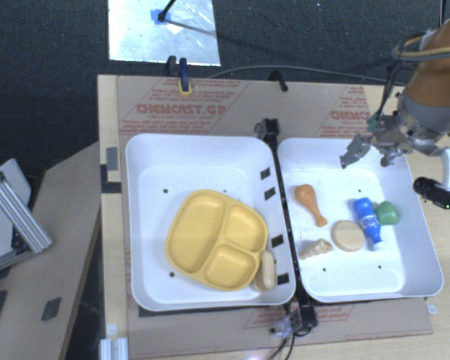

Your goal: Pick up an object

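**Jaws poised over the right bin, nothing taken yet**

Nearest the camera, along the lower edge of the frame, sits the front rim of the two white bins where they meet on the desk (75, 223).

Up at the upper right of the frame, the jaws (370, 150) hang spread apart above the back wall of the right bin (412, 276), with nothing between them. They sit high and well apart from any object, which reads as a hover before a descent rather than a grasp under way. The grey arm with its orange band (435, 88) reaches in from the right edge.

Below and left of the jaws lies an orange toy drumstick (310, 202), the closest candidate. Lower right of it, a blue bottle (367, 218) lies touching a green ball (388, 213) on one side and a round beige biscuit (348, 236) on the other; that cluster would likely crowd a pinch. A small pale shell-like piece (315, 249) rests just left of the biscuit, near the divider.

In the left bin (146, 201), centre left of the frame, a yellow compartment tray (214, 238) lies flat, with a beige oval piece (266, 270) touching its lower right corner. A black cable (281, 193) runs down between the bins.
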